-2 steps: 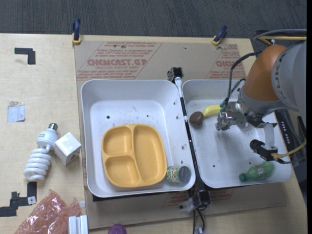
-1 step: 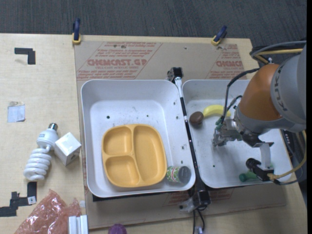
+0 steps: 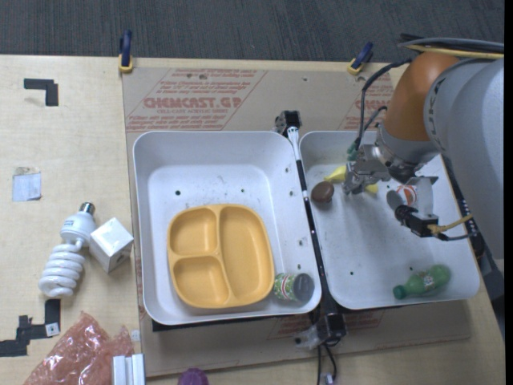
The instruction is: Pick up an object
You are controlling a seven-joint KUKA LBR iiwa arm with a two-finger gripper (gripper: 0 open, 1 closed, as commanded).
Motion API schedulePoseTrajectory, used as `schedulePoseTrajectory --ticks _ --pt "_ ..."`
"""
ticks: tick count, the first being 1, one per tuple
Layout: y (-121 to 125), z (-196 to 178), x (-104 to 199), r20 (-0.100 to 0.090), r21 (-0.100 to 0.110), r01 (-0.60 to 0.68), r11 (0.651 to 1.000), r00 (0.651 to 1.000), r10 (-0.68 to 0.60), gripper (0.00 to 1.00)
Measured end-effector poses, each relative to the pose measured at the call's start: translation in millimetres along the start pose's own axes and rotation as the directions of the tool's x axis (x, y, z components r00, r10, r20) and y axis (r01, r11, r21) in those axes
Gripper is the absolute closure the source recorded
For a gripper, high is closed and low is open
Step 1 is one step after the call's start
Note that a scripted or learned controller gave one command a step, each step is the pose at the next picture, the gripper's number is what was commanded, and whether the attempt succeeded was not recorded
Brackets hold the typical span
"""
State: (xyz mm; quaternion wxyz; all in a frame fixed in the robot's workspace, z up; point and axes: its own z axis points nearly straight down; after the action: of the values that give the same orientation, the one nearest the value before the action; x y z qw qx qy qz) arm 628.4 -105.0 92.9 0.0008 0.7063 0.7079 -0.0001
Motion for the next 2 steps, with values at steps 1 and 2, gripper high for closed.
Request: schedulePoseTrajectory --ticks 1,2 --pt "30.9 -28.6 -25.4 0.000 -0.001 0.001 1.000 1.000 -0.001 0.00" --pt "12.9 -12.3 -28.2 0.004 -0.031 0.002 1.000 1.000 -0.002 0.00"
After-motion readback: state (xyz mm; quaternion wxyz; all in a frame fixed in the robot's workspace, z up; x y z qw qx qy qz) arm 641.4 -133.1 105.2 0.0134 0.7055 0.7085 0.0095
